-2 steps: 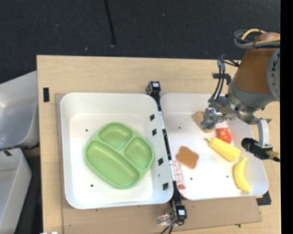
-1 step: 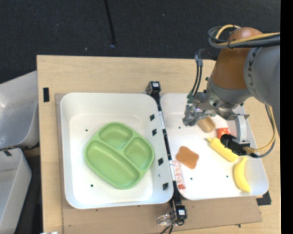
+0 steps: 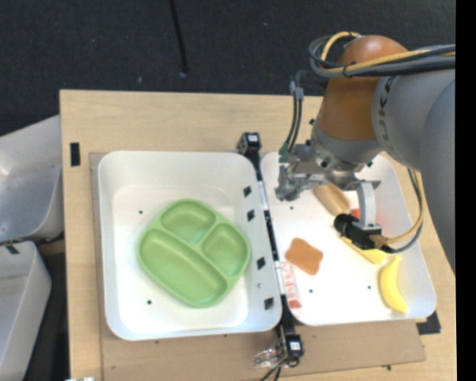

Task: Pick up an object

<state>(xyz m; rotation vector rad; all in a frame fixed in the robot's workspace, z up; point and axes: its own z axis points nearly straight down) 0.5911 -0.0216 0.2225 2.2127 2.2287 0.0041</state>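
End effector hangs low over the far-left part of the right bin, just right of the divider btw the two bins. Arm body covers most of it from above, so can't tell from this angle whether it's spread or pressed together; nothing visibly pinched in it.

Candidates in the right bin: tan cylinder, orange-brown flat piece, banana.

- Tan cylinder: closest. Lies just right of the end effector and slightly nearer the camera, partly under the wrist. Long axis runs diagonal, far-left to near-right.
- Orange-brown piece: nearer the camera than the end effector, a bit right, apart from it. Lies flat, no strong long axis.
- Banana: well apart, toward the near-right corner, long axis roughly far-to-near.

Judgement: the cylinder is prob the target, a short shift right, and the closing direction should cross its diagonal, not run along it. Risk: it's round, could roll off twd the bin wall.

Left bin holds a green divided plate; on the other side of the divider, not the handy pick.
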